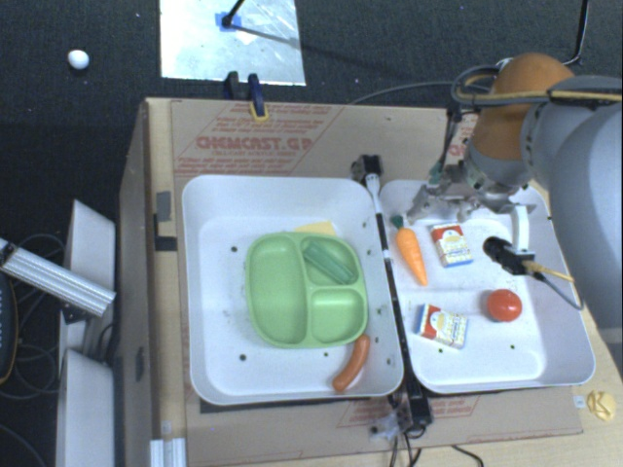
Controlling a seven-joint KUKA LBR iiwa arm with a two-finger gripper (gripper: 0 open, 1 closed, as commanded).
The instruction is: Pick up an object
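Hiding its fingertips, end effector [450, 200] overhangs right bin [565, 358].

Evenly and brightly lit from above, with no hard shadows. Soft, faint shading under the green tray [305, 292] toward six o'clock. Glare on the silvery sheet [232, 27] at eleven o'clock, and mild washout on the white bins [209, 212]. Slightly soft throughout, grainy over the dark floor [58, 134] at nine o'clock. Blurred on the large grey arm [574, 144] at two o'clock.
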